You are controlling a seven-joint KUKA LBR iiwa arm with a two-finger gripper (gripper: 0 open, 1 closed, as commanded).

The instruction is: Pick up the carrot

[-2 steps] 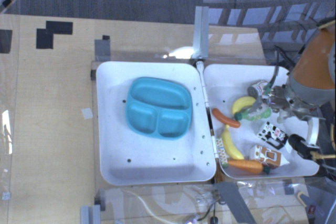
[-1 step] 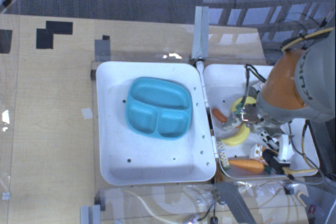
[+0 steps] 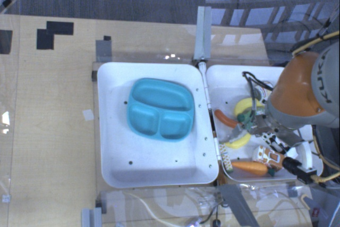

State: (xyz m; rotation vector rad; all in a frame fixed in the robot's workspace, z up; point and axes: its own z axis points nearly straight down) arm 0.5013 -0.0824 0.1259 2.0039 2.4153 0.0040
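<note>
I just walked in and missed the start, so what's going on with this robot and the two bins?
A grey and orange arm reaches in from the right over the right bin, its gripper low among a heap of toy food. The carrot it is meant to pick up lies near that bin's front edge, apart from the gripper and not yet lifted. The gripper sits closer to a banana and a red sausage. The left bin holds a blue divided plate.

The grey arm (image 3: 319,87) reaches in from the right — orange band above the wrist. Its gripper (image 3: 254,126) hangs low, pointing left.
</note>
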